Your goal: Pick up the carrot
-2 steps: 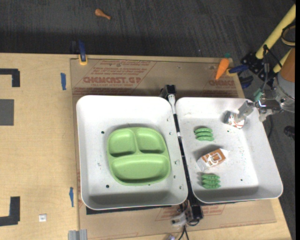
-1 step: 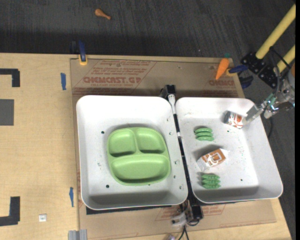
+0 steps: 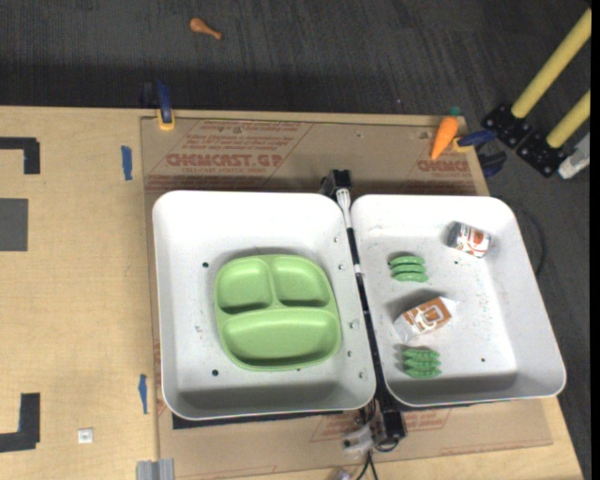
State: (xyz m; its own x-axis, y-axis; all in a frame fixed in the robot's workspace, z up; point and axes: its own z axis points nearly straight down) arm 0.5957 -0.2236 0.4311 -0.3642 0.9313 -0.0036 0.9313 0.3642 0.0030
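Note:
The carrot (image 3: 442, 138) is small and orange with a green top. It lies on the brown board (image 3: 234, 155) behind the right bin's (image 3: 525, 309) far edge, outside both bins, next to a blue clamp (image 3: 473, 141).
The right bin holds a small can (image 3: 467, 239), a white and orange packet (image 3: 425, 317) and two green ribbed pieces (image 3: 408, 268) (image 3: 420, 362). A green divided plate (image 3: 277, 310) sits in the left bin (image 3: 178, 281). Yellow poles (image 3: 553, 66) stand at the far right. A small orange bit (image 3: 204, 28) lies on the dark floor.

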